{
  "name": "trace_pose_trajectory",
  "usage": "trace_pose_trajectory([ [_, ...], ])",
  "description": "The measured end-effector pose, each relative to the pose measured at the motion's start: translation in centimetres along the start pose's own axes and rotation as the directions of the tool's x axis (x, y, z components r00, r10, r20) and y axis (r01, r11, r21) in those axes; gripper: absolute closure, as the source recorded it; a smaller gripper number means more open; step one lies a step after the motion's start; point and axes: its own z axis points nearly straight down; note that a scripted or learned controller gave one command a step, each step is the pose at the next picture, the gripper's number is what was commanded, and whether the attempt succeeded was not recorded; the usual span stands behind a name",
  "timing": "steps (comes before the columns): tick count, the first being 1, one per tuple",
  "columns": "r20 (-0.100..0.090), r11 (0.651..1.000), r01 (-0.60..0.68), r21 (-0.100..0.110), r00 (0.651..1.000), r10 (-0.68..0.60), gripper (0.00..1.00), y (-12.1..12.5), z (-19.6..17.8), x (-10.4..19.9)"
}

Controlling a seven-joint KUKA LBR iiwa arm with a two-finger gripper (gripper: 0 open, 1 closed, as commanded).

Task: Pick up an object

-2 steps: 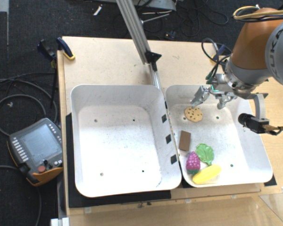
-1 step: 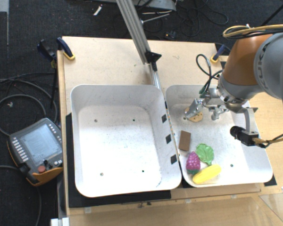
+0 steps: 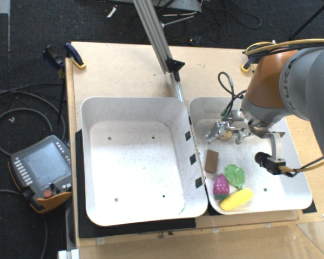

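The right white bin (image 3: 291, 190) holds a brown block (image 3: 211, 161), a purple bunch of grapes (image 3: 221, 185), a green leafy piece (image 3: 235, 175) and a yellow piece (image 3: 236, 199), clustered at its near left. My gripper (image 3: 225, 133) hangs over the far left part of this bin, above and behind the brown block. Its fingers (image 3: 211, 135) stand spread apart, open. A small tan thing (image 3: 225, 135) shows between them, and I cannot tell whether they touch it. The grey arm with its orange band hides the bin's far right.
The left white bin (image 3: 89, 144) lies beside the right one, their rims meeting in the middle. A slanted metal pole (image 3: 156, 31) crosses the bench's far side. A black part (image 3: 267, 161) juts out beside the gripper. A teach pendant (image 3: 40, 171) sits off the bench.
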Motion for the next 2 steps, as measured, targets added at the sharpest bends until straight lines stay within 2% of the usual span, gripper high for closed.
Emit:
trace_pose_trajectory([
  [1, 0.0, 1.0, 0.001, -0.003, 1.0, -0.001, 0.0, 0.0, 3.1, 0.1],
  [2, 0.001, 1.0, 0.0, -0.007, 1.0, 0.0, 1.0, 0.1, 2.0, 0.1],
])
